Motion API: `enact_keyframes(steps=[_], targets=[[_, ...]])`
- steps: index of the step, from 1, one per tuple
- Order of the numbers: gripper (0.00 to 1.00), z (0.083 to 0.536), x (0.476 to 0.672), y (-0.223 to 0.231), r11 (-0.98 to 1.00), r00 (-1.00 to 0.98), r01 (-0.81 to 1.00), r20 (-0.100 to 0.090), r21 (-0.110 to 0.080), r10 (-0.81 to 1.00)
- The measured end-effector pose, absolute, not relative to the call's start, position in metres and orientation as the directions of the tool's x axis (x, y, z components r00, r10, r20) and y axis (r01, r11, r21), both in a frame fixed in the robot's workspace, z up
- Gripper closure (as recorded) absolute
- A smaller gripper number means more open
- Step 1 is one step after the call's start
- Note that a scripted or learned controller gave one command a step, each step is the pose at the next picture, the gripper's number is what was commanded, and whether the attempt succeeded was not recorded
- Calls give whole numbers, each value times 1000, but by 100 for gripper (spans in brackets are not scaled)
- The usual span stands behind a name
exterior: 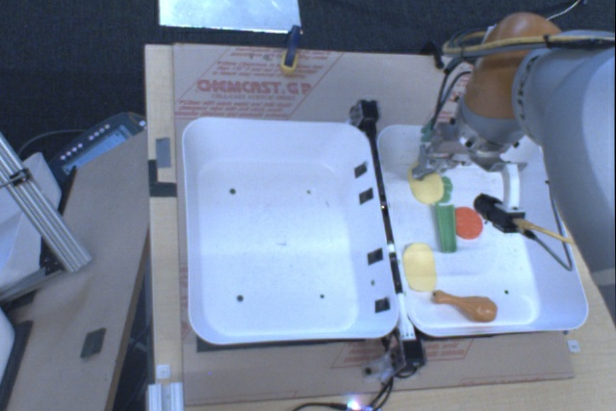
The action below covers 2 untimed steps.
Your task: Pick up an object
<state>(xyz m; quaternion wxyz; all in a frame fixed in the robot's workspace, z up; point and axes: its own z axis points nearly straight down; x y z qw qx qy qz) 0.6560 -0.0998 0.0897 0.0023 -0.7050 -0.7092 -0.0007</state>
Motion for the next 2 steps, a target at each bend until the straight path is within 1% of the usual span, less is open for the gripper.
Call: enact_keyframes(steps=[1,2], targets=[[100,296,672,-124,5,-5,1000,-5,21,1000],[100,223,669,-65,8,-8,1000,1,-1,1000]])
